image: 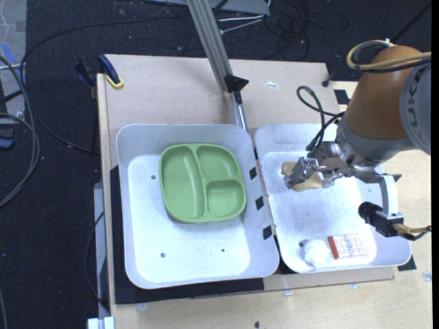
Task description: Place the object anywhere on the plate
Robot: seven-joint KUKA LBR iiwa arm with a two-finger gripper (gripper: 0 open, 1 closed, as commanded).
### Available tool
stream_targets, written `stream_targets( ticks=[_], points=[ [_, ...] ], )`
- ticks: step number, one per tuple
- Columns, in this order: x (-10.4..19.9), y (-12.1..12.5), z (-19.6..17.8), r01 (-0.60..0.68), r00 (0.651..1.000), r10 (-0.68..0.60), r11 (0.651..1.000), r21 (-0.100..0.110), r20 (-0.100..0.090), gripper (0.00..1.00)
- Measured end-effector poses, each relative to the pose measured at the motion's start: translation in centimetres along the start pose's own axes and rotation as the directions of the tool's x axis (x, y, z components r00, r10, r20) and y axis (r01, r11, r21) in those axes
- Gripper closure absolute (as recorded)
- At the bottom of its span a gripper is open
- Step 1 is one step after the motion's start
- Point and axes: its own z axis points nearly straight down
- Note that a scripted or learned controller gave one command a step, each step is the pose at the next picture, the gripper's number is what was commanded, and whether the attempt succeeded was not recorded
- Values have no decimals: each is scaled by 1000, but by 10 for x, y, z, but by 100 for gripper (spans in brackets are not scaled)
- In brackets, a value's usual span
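Observation:
A green plate (203,182) with three compartments lies in the left white bin (192,252), toward its upper middle. In the right bin (312,218), my gripper (300,175) is low over the upper left part. A small tan object (311,182) shows right at the gripper's tip, partly hidden by its metal parts. Whether it is gripped or just lying under the tip I cannot tell. The gripper is about a hand's width to the right of the plate, across the divide between the bins.
A white crumpled lump (316,252) and a red and white packet (349,246) lie near the right bin's front edge. A slanted metal pole (216,43) ends at the bins' far rim. The arm's grey body (384,122) hangs over the right bin's far right.

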Motion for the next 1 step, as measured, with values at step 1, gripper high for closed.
stream_targets(
  ticks=[1],
  points=[
    [47, 25, 11, 0, 1000, 0, 1000, -1, 0, 100]
  ],
)
